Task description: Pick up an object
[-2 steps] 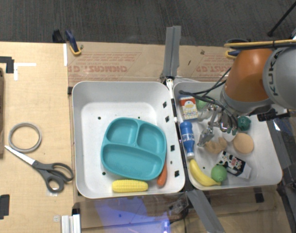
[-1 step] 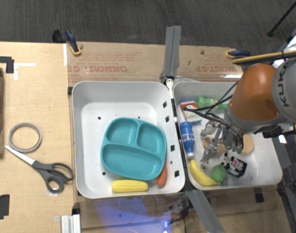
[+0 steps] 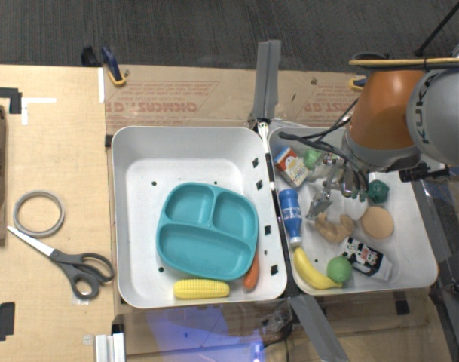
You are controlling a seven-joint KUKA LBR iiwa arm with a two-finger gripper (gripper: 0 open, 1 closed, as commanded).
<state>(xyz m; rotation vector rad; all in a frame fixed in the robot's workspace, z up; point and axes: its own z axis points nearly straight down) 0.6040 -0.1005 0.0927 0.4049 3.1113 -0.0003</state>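
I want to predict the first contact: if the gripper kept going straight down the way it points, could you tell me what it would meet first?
Probably the tan wooden piece, which lies just below the gripper in the right bin; depth from this slanted view is uncertain.
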